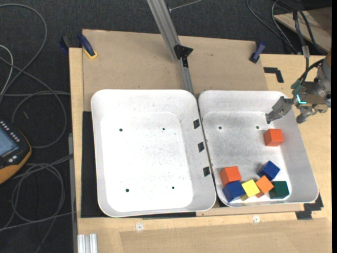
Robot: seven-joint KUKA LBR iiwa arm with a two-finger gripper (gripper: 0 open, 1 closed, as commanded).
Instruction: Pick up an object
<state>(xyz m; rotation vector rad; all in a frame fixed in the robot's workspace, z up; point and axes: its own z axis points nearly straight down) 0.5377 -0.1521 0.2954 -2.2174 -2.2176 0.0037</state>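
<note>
Reaching in from the right edge of the frame, the two-finger gripper (289,112) hangs over the upper right part of the right shallow white plastic bin (308,165); its fingers stand wide apart and hold nothing; the small orange cube (273,137) lies alone just below-left of it.

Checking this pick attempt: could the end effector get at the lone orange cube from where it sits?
Probably yes. The orange cube sits apart from the other blocks in the right bin, with the open end effector just beside it.
</note>
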